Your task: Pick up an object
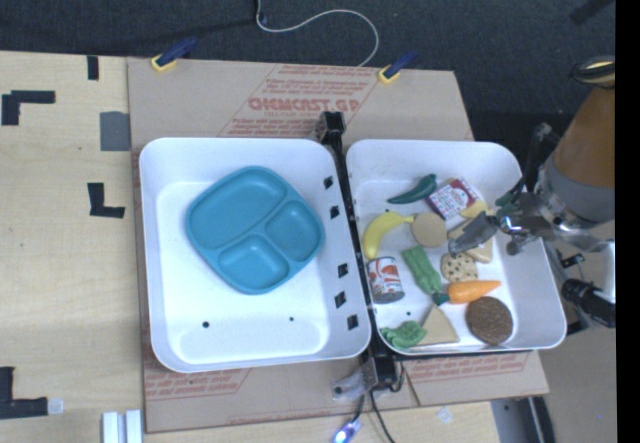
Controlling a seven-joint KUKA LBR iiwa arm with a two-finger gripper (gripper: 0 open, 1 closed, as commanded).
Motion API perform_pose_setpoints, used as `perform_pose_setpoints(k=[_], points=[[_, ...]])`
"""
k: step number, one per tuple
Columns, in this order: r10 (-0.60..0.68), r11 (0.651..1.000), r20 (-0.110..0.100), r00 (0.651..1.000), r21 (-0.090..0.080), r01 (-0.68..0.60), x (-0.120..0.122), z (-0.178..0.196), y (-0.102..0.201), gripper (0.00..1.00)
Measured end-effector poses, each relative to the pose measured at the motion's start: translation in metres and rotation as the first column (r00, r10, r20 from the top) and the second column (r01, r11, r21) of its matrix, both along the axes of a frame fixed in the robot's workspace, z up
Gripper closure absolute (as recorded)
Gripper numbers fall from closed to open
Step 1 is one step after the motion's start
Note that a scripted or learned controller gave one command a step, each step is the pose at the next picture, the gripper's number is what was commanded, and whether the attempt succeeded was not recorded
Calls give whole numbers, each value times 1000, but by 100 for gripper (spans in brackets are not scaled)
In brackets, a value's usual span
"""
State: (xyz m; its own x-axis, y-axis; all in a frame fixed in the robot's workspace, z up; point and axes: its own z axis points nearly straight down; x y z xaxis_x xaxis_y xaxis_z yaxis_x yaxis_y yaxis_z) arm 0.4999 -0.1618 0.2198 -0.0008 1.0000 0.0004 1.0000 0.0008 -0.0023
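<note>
The right bin [500, 159] holds several toy foods: a yellow banana [383, 229], a dark green chili [412, 191], a red packet [452, 198], a tan round cookie [428, 229], a small can [385, 278], a green pickle [424, 271], a dotted cracker [460, 266], an orange carrot [472, 289], a brown patty [490, 319] and a pale wedge [440, 327]. My gripper [478, 229] reaches in from the right, low over the bin, just above the cracker and right of the cookie. I see nothing lifted.
The left bin [160, 231] holds a blue divided plate [256, 228]. A black divider [345, 231] runs between the two bins. A green leafy piece [403, 335] lies at the right bin's front left corner. Both bins rest on cardboard [300, 96].
</note>
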Motion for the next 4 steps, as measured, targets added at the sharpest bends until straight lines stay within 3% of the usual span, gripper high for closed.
perform_pose_setpoints(k=[1,2,3,4], points=[[3,1000,20,1000,-5,-3,-16,235,19,0],[1,1000,3,1000,-2,-1,-15,235,19,100],[7,1000,7,1000,0,-7,-16,277,87,100],[9,1000,3,1000,1,-9,-16,292,160,100]])
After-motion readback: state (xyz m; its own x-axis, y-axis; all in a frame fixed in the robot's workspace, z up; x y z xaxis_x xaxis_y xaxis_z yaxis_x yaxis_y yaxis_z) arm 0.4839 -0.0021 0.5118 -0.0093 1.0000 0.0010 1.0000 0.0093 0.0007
